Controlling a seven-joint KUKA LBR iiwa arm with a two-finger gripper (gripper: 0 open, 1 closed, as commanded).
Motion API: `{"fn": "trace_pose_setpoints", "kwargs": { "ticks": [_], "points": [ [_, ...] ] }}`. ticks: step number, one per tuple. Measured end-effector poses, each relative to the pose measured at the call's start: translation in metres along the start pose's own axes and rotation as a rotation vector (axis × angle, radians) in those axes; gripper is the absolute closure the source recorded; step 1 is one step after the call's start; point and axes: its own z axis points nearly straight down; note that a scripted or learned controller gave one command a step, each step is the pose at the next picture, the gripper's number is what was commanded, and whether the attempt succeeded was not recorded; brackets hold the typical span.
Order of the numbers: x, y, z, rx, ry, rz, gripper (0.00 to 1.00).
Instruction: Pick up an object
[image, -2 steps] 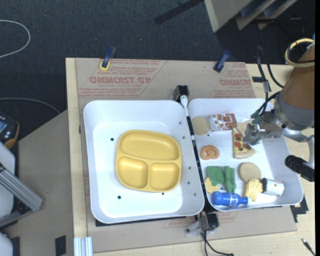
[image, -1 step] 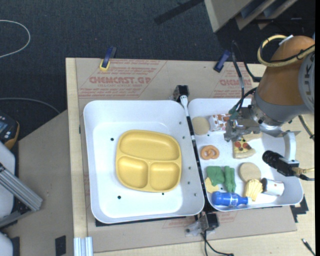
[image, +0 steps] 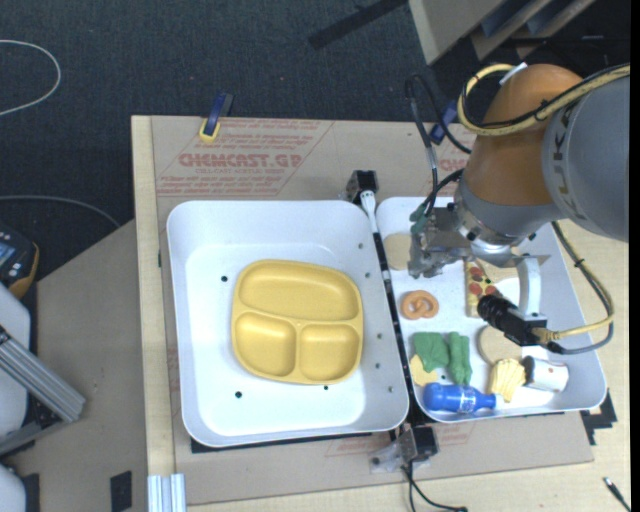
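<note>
Two shallow white bins are seen side by side on a bench. In the middle of the left bin (image: 190, 250) a yellow divided tray (image: 297, 320) is laid flat. In the right bin (image: 590, 385), small items are crowded toward the near edge: a pretzel-like ring (image: 419, 304), a green piece (image: 441, 352), a blue bottle (image: 456, 401) and a yellow piece (image: 506, 376). The gripper (image: 432, 250) is lowered near the far left corner of the right bin; its opening cannot be told, and nothing is seen held. The pick is judged not yet done
</note>
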Motion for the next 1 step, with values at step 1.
{"fn": "trace_pose_setpoints", "kwargs": {
  "ticks": [1],
  "points": [
    [0.0544, 0.0221, -0.0170, -0.003, 0.000, -0.001, 1.00]
  ]
}}
